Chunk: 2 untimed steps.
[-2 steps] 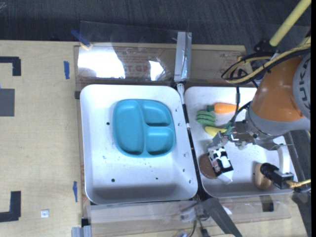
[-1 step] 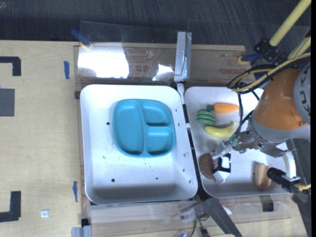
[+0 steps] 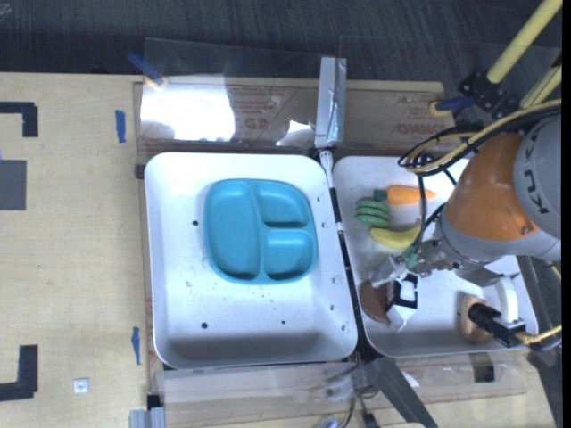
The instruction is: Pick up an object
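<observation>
In the right bin (image 3: 446,341) lie a toy carrot (image 3: 406,195) with a green leafy top (image 3: 374,210) and a yellow banana (image 3: 394,236), both at the far left of the bin. A brown rounded thing (image 3: 374,301) rests against the bin's near left wall. My gripper (image 3: 401,294) hangs low over the bin, right beside that brown thing and just near of the banana. Nothing shows between its tips. Another brown rounded thing (image 3: 467,320) sits at the near right, partly hidden by the wrist.
The left bin (image 3: 178,319) holds a blue divided plate (image 3: 260,229) in its middle. A metal divider (image 3: 328,105) stands upright behind the gap between the bins. The arm's orange band (image 3: 486,199) covers the right bin's far right part.
</observation>
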Tool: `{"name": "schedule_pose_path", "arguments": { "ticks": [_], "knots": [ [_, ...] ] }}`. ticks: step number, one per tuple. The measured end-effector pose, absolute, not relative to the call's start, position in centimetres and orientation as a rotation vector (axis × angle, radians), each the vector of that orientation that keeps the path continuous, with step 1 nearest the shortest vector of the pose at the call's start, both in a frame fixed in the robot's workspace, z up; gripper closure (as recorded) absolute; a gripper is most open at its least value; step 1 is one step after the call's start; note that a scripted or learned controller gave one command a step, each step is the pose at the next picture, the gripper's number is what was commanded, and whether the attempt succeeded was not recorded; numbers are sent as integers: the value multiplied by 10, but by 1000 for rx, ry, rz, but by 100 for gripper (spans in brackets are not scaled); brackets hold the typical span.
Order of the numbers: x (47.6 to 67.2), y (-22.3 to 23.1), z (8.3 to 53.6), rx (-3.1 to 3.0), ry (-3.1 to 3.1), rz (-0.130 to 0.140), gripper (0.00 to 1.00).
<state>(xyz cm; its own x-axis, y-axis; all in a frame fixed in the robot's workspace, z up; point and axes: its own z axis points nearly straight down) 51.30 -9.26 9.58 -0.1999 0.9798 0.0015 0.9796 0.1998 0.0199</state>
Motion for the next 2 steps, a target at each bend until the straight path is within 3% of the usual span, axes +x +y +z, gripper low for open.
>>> {"name": "schedule_pose_path", "arguments": {
  "ticks": [1, 2],
  "knots": [
    [599, -106, 87, 2106, 2323, 4, 0],
    [561, -93, 88, 1944, 2461, 5, 0]
  ]
}}
